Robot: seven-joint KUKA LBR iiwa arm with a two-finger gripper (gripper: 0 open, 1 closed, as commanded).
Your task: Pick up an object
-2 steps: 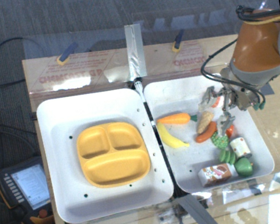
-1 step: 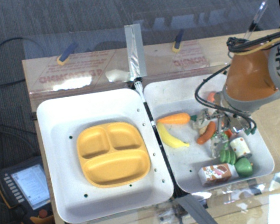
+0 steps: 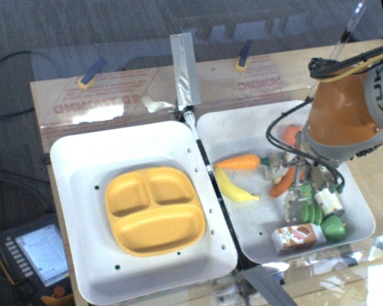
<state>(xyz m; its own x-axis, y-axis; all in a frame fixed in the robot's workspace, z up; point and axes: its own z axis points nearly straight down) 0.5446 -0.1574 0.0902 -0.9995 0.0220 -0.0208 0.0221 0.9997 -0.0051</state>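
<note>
In the right bin [image 3: 256,247] lie an orange carrot [image 3: 237,164], a yellow banana [image 3: 234,188], a second small carrot [image 3: 282,184], a red-labelled packet [image 3: 295,237] and green pieces [image 3: 331,226]. A red-orange item [image 3: 292,134] peeks out beside the arm. My gripper [image 3: 305,191] hangs low over the pile at the bin's right, just above the green pieces and next to the small carrot. The orange wrist band [image 3: 342,114] hides much of what lies under it.
The left bin [image 3: 77,169] holds a yellow divided tray [image 3: 155,209]. A metal bar [image 3: 185,69] stands at the back between the bins. Black cables [image 3: 296,119] loop off the wrist over the right bin. Handheld pendants [image 3: 31,261] sit off the bench at left.
</note>
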